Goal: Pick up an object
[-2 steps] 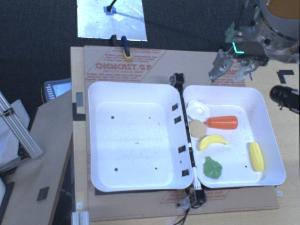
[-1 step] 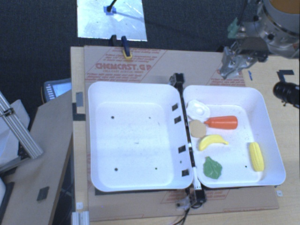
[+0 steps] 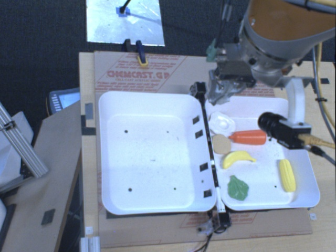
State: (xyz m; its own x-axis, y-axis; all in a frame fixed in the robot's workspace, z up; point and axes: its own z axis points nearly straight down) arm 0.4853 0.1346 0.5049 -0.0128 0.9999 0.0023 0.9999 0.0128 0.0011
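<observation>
While the arm (image 3: 283, 30) hangs over the far edge of the right bin (image 3: 310, 193), the claw (image 3: 223, 94) sits above that bin's far left corner, just beyond the fried egg (image 3: 222, 123); whether it is apart or together I cannot tell, and nothing shows clamped in it. By my reading the step in hand is the approach, with no pick yet made. All the things to pick lie in the right bin: one egg, one carrot (image 3: 248, 137) to its right, one brown round piece (image 3: 221, 144) near the divider, one banana (image 3: 238, 158) nearer still, one corn cob (image 3: 286, 175) at the right, and one green leafy piece (image 3: 238, 187) nearest. That makes six things, one of each, and two bins on the bench. The left bin (image 3: 113, 106) holds none of them. The next move likely calls for a descent onto the egg, the closest target, squarely enough to grip its low, flat shape.
</observation>
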